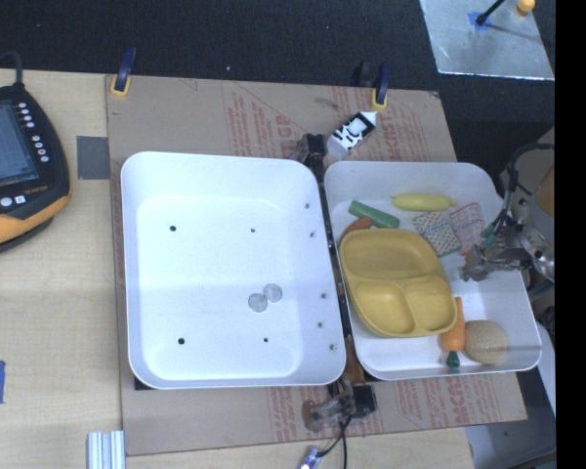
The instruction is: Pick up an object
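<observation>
My gripper (pixel 489 254) hangs over the right side of the right bin (pixel 508 301), coming in from the right edge. It sits just beside a pink and grey checked cloth (pixel 449 229), at that cloth's right end. A yellow divided plate (pixel 398 281) fills the bin's middle. A yellow banana (pixel 421 202) and a green stick (pixel 373 213) lie along the far wall. An orange carrot with a green tip (pixel 453 340) and a tan round lump (pixel 485 341) rest at the near right corner.
The left bin (pixel 205 252) holds two small grey discs (pixel 266 298). A teach pendant (pixel 15 169) lies on the bench at far left. A black-and-white tag (pixel 353 132) sits behind the bins; clamps and cables are at the front seam (pixel 337 408).
</observation>
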`<state>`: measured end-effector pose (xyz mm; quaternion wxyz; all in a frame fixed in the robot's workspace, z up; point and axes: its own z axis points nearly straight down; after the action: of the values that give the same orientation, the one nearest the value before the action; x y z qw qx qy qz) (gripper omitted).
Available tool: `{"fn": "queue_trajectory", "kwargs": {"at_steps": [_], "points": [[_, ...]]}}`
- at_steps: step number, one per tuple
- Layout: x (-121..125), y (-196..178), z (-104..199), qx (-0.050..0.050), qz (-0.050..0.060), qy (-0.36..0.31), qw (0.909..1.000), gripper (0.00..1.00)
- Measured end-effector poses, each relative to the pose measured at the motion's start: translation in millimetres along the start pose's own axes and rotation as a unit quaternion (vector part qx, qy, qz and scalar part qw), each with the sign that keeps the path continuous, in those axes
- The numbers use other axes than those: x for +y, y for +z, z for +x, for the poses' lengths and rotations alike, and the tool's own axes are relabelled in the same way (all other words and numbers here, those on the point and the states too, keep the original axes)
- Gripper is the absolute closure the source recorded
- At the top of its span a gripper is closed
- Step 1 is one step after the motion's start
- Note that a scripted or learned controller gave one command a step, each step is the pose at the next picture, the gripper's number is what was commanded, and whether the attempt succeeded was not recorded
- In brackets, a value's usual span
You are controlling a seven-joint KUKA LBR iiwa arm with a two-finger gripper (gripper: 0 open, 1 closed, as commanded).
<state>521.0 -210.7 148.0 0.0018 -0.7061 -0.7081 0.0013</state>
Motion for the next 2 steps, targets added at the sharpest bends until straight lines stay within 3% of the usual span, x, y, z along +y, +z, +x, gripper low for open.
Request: {"fn": "queue_trajectory", "kwargs": {"at_steps": [1, 2], "points": [[0.1, 0.2, 0.5, 0.000, 0.000, -0.001, 1.0000, 0.00], [135.0, 5.5, 88.8, 0.000, -0.001, -0.001, 1.0000, 0.00]]}}
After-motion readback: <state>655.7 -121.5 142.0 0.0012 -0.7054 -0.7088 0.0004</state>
